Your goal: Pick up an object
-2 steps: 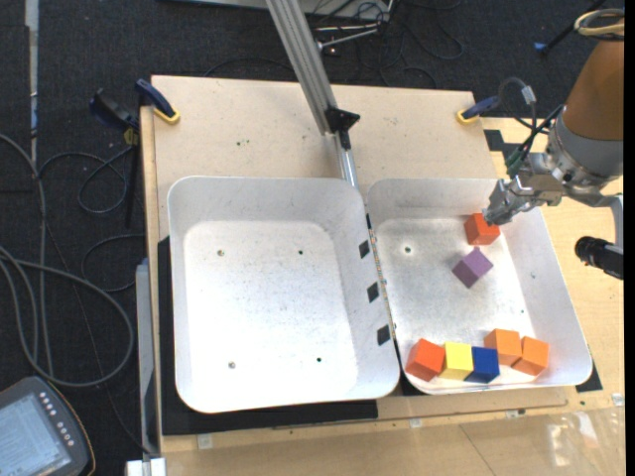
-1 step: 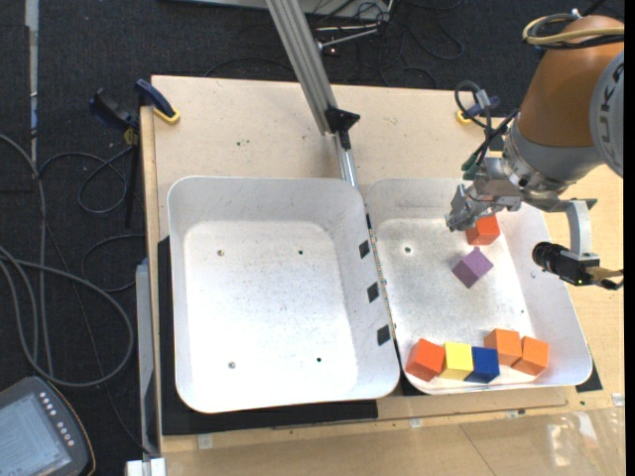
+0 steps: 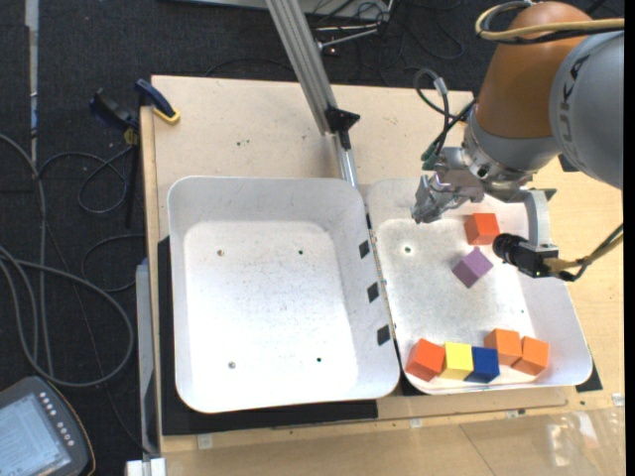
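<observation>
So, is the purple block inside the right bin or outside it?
Inside. The purple block lies on the floor of the right bin, within its rim, apart from the orange block beyond it.

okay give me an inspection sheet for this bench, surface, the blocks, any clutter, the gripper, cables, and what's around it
Surface: wooden bench bearing a left bin and a right bin, side by side.
Job's things: all in the right bin. An orange block and a purple block toward the far end; along the near edge a row of orange block, yellow block, blue block and two more orange blocks.
Clutter: a blue and yellow clamp at the bench's far left corner.
Grippers: gripper over the right bin's far end, beside the upper orange block; nothing seen between its fingers.
Cables: black cables on the floor at left; a cable looping at the wrist.
Surroundings: dark floor, a metal pole, a pendant at lower left.
</observation>
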